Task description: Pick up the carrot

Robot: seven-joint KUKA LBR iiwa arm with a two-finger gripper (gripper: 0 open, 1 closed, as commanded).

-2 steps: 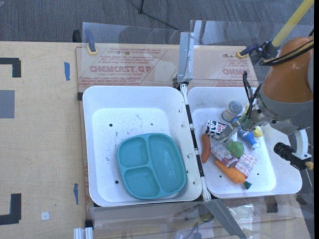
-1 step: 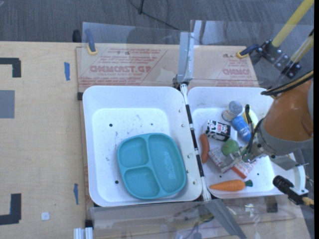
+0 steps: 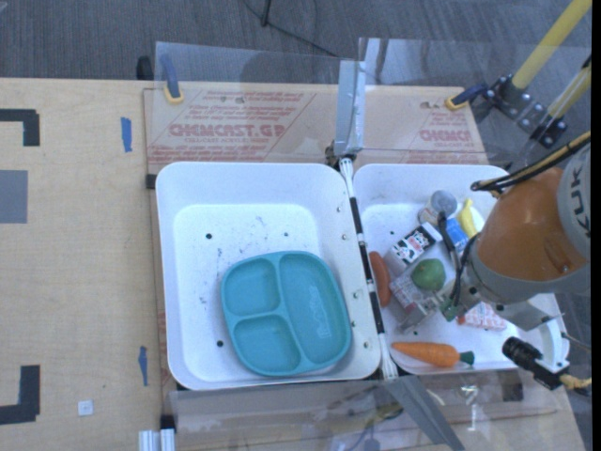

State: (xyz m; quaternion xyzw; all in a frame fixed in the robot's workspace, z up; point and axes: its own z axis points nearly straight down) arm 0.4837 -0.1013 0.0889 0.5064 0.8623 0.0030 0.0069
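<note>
We work from the largest things down. The grey arm with its orange band (image 3: 526, 228) reaches in from the right and hangs over the right-hand shallow white bin (image 3: 376, 188), covering much of that bin's right side. Beside it sits the left-hand shallow white bin (image 3: 188, 252), which holds a teal plastic plate with three compartments (image 3: 285, 313).

The two-finger gripper (image 3: 457, 301) points down into the clutter of the right bin, near a round green fruit (image 3: 429, 273) and a clear plastic packet (image 3: 410, 294). We cannot tell from here whether it is spread or closed, since the wrist hides most of it, and we see nothing held in it.

The orange carrot with a small green stem end (image 3: 428, 352) lies flat along the near wall of the right bin, its long axis running left to right, its tip toward the divider between the bins. It lies nearer the camera than the gripper and a little to its left, close by yet apart from it.

To do this step well, we judge that we should shift the tool toward the near wall until it stands over the carrot's middle, turn it so it closes across the narrow width, and come down clear of the wall and of the pink-and-white wrapper (image 3: 485, 320) just beside the stem end. A red sausage-shaped toy (image 3: 379, 277) by the divider looks similar, so we should not mistake it.
</note>
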